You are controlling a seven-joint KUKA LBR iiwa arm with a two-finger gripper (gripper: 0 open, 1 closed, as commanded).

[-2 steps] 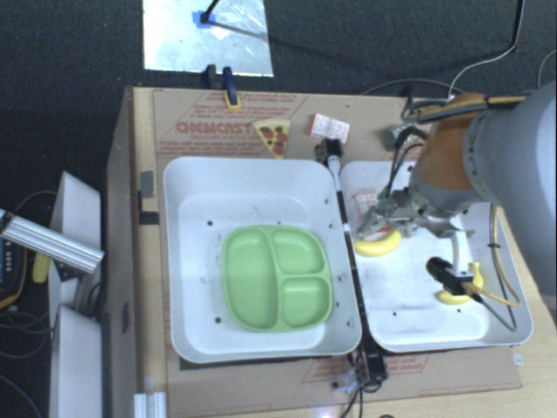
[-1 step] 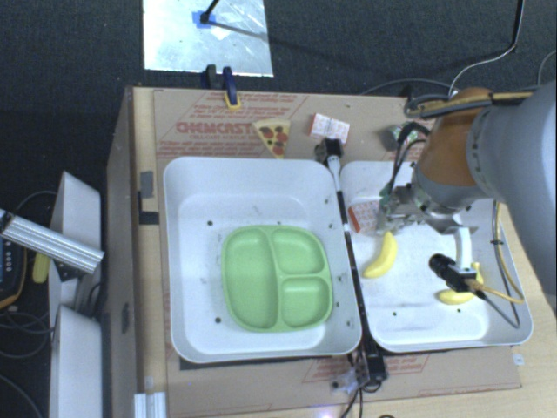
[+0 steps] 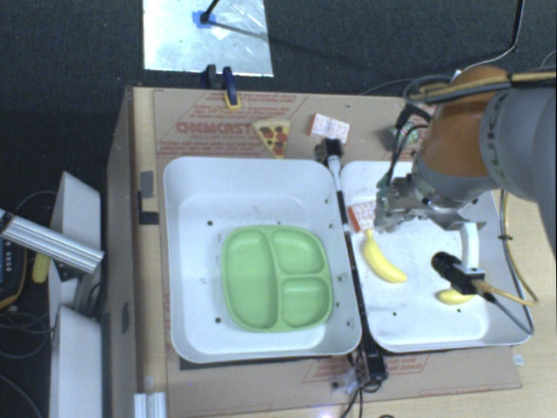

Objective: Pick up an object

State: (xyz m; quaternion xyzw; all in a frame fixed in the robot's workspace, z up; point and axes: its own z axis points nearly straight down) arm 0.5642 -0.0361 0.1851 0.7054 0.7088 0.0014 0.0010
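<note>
The pincer (image 3: 389,209) hangs low; how wide it is cannot be told. The toy banana (image 3: 383,261) lies just below it, so it should drop straight over the banana's middle.

We see the arm (image 3: 513,138) as a fat grey cylindrical link, smooth and matte, with a glossy orange band (image 3: 457,133) wrapped around it above the wrist. Below the band sits a grey metal wrist block with darker, angular hardware. Thin dark cables run along the band side and loop over the top; one black cable climbs off past the upper edge.
</note>
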